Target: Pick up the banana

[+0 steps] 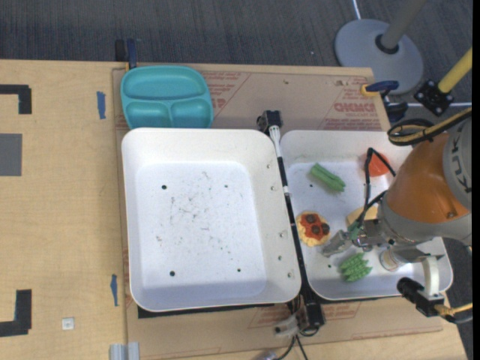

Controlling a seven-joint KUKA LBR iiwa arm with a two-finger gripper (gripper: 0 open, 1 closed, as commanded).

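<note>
Over the right bin's (330,142) near edge, the gripper (339,244) hung low, jaws spread wide, gripping nothing. Banana (358,214) peeked out yellow beneath the wrist, and neighbours crowded in: closing there risked snagging the green toy (355,267) or flowered piece (313,228) instead.

My bench is evenly and brightly lit from above, with soft light and no hard glare, so the two white bins (199,216) read clean and cast only thin dark shadows along their lower rims. My arm (427,190) looks slightly soft at the right edge and throws a faint shadow beneath it. The floor at the top is dimmer.
</note>
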